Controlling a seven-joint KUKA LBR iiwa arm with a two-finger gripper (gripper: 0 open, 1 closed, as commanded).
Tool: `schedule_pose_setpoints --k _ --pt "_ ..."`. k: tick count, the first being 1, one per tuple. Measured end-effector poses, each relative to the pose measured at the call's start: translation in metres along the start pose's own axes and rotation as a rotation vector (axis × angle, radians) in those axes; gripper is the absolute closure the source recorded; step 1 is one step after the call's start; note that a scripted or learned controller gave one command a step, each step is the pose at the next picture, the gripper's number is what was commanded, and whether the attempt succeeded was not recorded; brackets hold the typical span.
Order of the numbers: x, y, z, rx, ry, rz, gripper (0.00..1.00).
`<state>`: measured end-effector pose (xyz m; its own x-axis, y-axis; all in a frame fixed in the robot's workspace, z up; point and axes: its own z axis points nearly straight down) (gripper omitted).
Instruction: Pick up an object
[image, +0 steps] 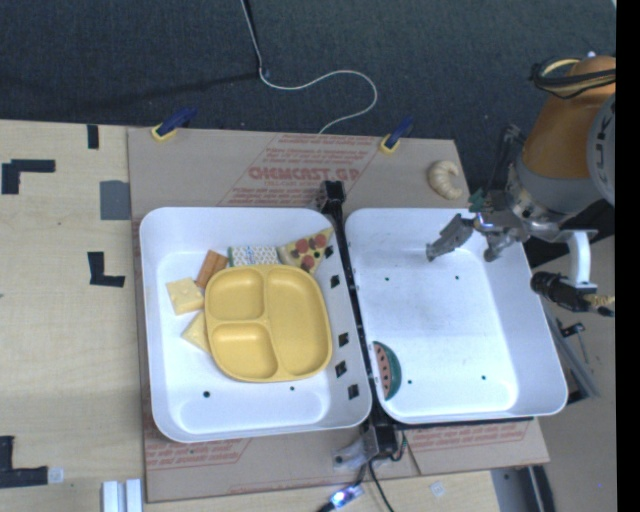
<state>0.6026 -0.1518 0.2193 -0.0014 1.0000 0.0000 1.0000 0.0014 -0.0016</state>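
The grey two-finger gripper (468, 240) is hanging over the far right part of the right-hand shallow white plastic bin (440, 300), its two dark fingers (446, 240) spreading apart with nothing lying between them, so it is standing released and gripping nothing. Behind it, to the right, the grey arm with its orange band (560, 130) is reaching in from past the bin's rim.

Just beyond the gripper, outside the bin on the brown cardboard sheet (290, 170), a small beige curled object (447, 178) is lying. Well nearer the camera than the gripper and off to its left, a round watermelon-slice toy, red with a green rind (387, 368), is resting against the right bin's left wall near the front corner.

Further left of the gripper, the left-hand shallow white bin (170, 400) is holding a yellow plastic divided plate (268, 322), which is lying flat across its middle. Several small flat food-shaped pieces are poking out around the plate: a pale square cracker-like piece (184, 296) and an orange-brown strip (210, 267) at its left, and a patterned slice (308, 249) at its far edge.
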Motion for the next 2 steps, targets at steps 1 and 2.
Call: schedule_pose_setpoints --k 1,2 --pt "-0.002 -0.002 0.044 0.003 -0.001 0.0 0.0" --pt "-0.002 -0.008 0.089 0.005 0.0 0.0 0.0"
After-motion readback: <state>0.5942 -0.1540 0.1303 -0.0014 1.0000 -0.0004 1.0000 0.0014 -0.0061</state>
